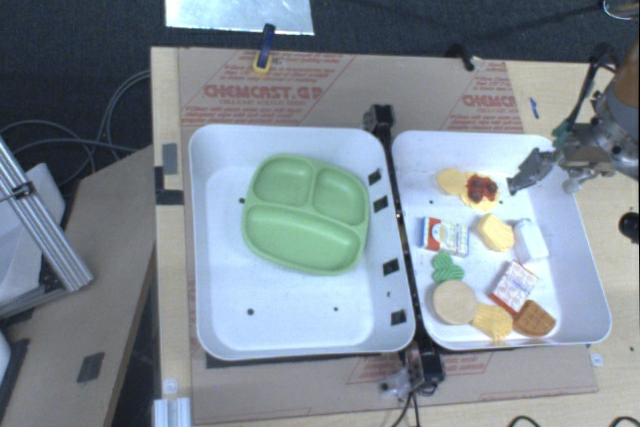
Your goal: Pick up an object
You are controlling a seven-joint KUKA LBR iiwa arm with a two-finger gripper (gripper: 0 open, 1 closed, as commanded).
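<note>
Toy food (495, 233) in right bin (585, 245) | claw (527, 173) hovers far-right, grip state unclear | we descend squarely over one piece.

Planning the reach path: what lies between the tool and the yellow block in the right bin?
In the camera view, only bare white bin floor separates the tool from the yellow block. The red piece sits off to the side.

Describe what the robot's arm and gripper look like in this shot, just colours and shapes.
The arm enters from the right edge, with a metallic grey, rounded wrist section and a patch of orange above it at the frame's edge. The gripper is a dark grey, angular piece tapering to a point over the right bin. A small teal-green spot sits on the wrist housing. No cables or lettering can be made out.
</note>
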